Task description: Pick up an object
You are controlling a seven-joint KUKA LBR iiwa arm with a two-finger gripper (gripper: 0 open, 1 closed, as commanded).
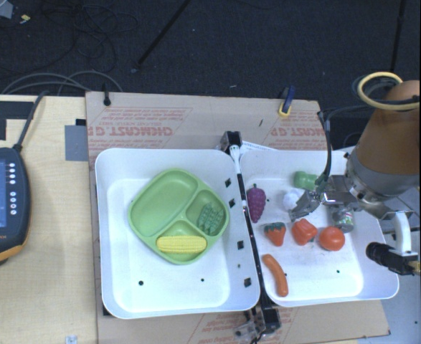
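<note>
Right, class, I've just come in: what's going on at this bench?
A robot arm reaches into the right bin, its end effector low over toy food: grapes, a red pepper, a tomato, a sausage. Nothing is visibly gripped yet. In the left bin a green plate holds corn.

Red lettering on the cardboard sheet (196, 124) under the bins appears upside down, not clearly readable.
</note>
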